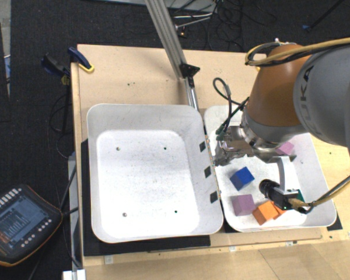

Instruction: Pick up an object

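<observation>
The arm is hovering its end effector (228,150) over the right bin (324,212), near the blue cube (242,178). Can't tell if it's open or gripping anything. Looks like it's lining up; next it probably needs a clean descent.

1. The grey arm (332,92) bears dark letters at the orange band's edge, partly cut off; they look like "KUK".
2. The pendant (14,223) screen at lower left shows lines too small to read.
</observation>
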Robot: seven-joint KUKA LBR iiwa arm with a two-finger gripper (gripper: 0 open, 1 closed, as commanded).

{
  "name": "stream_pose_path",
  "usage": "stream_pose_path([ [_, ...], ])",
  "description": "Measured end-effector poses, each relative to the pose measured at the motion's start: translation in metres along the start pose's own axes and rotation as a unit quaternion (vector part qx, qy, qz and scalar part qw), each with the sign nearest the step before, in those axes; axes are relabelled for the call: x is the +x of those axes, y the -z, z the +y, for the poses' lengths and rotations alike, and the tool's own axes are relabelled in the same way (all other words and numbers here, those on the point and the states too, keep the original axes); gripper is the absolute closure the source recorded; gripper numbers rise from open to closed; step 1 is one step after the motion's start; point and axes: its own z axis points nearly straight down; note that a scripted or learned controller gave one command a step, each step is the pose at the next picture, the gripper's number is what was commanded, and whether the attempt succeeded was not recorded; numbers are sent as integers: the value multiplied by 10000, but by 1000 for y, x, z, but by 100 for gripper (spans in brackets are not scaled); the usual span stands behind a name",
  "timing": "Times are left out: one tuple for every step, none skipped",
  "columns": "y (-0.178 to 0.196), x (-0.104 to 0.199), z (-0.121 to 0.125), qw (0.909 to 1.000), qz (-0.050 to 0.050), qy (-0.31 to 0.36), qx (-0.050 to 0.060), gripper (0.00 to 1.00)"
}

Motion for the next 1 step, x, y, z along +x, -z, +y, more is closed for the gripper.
stream_pose_path([
  [1,47,-8,10000,0,1,-6,100],
])
